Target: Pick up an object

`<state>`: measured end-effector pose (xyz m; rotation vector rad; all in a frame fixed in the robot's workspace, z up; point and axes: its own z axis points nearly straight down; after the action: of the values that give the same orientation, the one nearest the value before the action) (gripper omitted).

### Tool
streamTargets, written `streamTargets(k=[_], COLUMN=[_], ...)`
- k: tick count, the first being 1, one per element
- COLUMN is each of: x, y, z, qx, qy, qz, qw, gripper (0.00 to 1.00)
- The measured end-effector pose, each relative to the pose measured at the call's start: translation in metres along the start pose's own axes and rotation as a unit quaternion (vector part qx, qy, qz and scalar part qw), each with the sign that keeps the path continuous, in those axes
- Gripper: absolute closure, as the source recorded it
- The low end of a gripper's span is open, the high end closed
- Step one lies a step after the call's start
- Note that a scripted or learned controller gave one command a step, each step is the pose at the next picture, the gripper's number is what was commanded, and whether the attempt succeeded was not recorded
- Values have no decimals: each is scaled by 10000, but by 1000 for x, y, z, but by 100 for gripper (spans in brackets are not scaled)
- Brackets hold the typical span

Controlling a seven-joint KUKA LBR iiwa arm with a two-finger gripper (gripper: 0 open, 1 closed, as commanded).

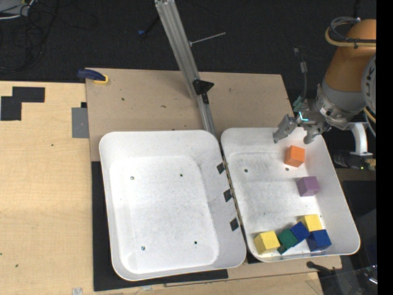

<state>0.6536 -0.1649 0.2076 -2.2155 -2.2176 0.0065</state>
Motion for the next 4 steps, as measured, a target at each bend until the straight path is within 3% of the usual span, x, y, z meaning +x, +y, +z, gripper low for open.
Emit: streamTargets(k=[1, 3, 4], x=[0, 5, 5], y=[1, -1, 0], z=[-3, 115, 102], qx=[-22, -8, -25], qy=[-10, 0, -7], qz=[-16, -18, -21], qw=[10000, 10000, 10000], gripper=[0, 0, 100])
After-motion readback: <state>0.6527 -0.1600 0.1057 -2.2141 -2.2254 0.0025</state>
